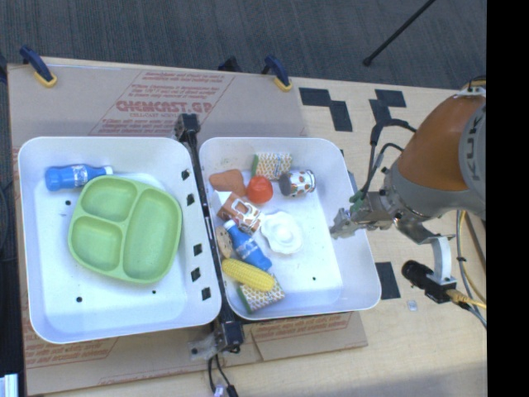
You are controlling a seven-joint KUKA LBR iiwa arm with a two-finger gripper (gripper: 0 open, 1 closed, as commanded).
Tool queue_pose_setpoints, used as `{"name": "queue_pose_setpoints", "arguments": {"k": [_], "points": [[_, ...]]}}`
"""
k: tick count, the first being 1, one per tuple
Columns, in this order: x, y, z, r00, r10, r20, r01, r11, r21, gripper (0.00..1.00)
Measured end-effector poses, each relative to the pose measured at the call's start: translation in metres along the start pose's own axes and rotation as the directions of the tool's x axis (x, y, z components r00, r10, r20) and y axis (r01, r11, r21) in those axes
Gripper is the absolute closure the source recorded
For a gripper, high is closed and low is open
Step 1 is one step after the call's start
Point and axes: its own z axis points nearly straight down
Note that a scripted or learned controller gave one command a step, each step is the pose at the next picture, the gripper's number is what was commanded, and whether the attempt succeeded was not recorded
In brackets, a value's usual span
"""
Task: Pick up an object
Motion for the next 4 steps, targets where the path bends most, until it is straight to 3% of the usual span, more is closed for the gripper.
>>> {"name": "queue_pose_setpoints", "arguments": {"k": [1, 2, 3, 4], "points": [[0.000, 0.072, -0.053, 1.000, -0.001, 0.002, 0.001, 1.000, -0.004, 1.00], [0.006, 0.051, -0.012, 1.000, -0.002, 0.001, 0.002, 1.000, 0.000, 1.00], [0.021, -0.020, -0.027, 1.000, -0.002, 0.001, 0.002, 1.000, 0.001, 1.00], [0.000, 0.031, -0.048, 1.000, -0.002, 0.001, 0.002, 1.000, -0.002, 1.00]]}}
